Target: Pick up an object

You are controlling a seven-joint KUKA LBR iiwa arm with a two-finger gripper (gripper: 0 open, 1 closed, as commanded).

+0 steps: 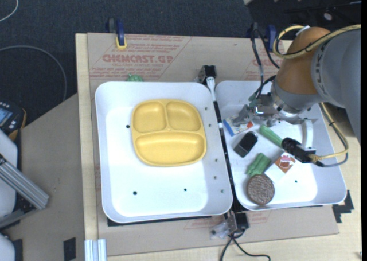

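Over the right bin (327, 188), the small things sit bunched in its left half: a black block (246, 143), a green stick (269, 136), a green piece (258, 164), a round brown disc (260, 189) and a red-and-white item (285, 163). Above them the arm (318, 65) bends down from the right, its pincer (261, 112) low near the bin's upper left; whether it is open or closed cannot be told. Leftward, the left bin (114, 185) carries a yellow divided plate (168, 132) with bare white floor below it.

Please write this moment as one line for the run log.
arm: over right bin | gripper: low, near black block | grasp: none visible | yellow tray: left bin
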